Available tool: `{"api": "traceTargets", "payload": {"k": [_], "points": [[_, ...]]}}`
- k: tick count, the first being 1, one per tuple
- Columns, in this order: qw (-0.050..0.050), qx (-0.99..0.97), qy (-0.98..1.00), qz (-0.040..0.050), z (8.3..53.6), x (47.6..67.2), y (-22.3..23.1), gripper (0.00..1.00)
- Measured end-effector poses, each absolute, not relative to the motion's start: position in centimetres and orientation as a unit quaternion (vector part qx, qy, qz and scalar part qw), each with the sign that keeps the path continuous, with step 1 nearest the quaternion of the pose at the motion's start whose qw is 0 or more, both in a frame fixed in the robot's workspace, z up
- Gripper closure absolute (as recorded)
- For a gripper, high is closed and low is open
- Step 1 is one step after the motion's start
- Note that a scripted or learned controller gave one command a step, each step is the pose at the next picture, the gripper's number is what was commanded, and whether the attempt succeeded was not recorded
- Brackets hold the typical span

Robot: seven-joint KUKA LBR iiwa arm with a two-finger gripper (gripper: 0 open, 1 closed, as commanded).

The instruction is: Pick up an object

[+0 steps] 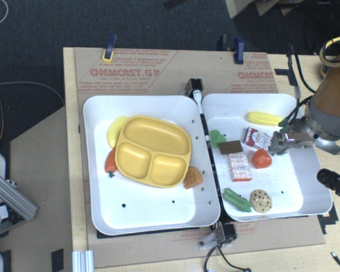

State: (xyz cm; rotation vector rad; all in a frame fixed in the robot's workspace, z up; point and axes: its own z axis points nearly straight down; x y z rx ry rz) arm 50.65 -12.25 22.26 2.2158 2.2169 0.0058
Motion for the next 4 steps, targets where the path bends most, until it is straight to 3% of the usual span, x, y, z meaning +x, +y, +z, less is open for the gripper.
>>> {"api": "traceTargets", "payload": {"k": [1,2,4], "points": [[0.001,0.707,0.707,0.0005,22.5,50.7,-12.3,1.0],[0.001,0.705,0.71,0.0014,22.6,52.7,-6.7,1.0],[0.001,0.705,0.709,0.0016,21.1,58.4,2.0,1.0]]}}
